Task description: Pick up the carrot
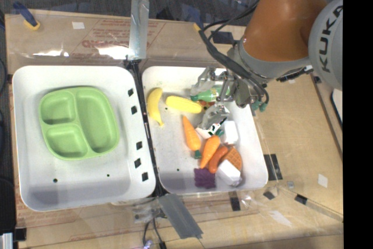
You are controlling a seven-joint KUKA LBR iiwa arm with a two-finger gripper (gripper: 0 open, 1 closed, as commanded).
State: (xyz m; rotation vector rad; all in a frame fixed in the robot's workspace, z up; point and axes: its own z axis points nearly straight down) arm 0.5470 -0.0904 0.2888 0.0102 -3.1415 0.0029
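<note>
High slanted overhead on both bins (23,125)

A rounded orange band (285,17) caps the grey KUKA arm (329,38), which bears dark lettering. Black cables (213,44) loop beside its metallic two-finger gripper (218,103).

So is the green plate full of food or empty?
Empty. The green plate lies in the left bin, its three sections bare. The carrot and other toy food lie in the right bin.
</note>
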